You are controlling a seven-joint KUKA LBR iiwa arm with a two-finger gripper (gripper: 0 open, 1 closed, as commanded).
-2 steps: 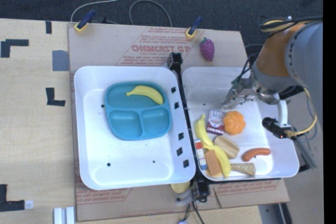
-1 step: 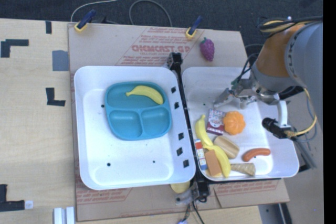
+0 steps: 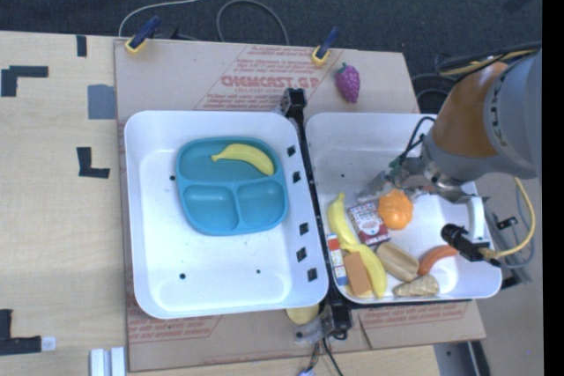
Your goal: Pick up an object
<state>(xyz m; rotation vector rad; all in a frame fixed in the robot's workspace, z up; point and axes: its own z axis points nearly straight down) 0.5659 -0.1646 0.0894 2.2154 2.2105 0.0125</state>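
The right bin (image 3: 352, 141) holds a heap of toy food: an orange ball (image 3: 396, 210), a red and white packet (image 3: 367, 222), a long yellow banana (image 3: 340, 223), an orange block (image 3: 357, 271), a tan bread roll (image 3: 397, 261), a red sausage (image 3: 436, 257) and a pale wedge (image 3: 416, 285). My gripper (image 3: 401, 183) hangs low in this bin, right above the orange ball and close to its far side. The arm's wrist hides how the gripper meets the ball.
The left bin (image 3: 159, 269) bears a blue divided plate (image 3: 233, 198) with a small banana (image 3: 244, 156) in its far section. A purple grape bunch (image 3: 348, 82) lies on the cardboard behind the right bin. Black clips line the wall between the bins.
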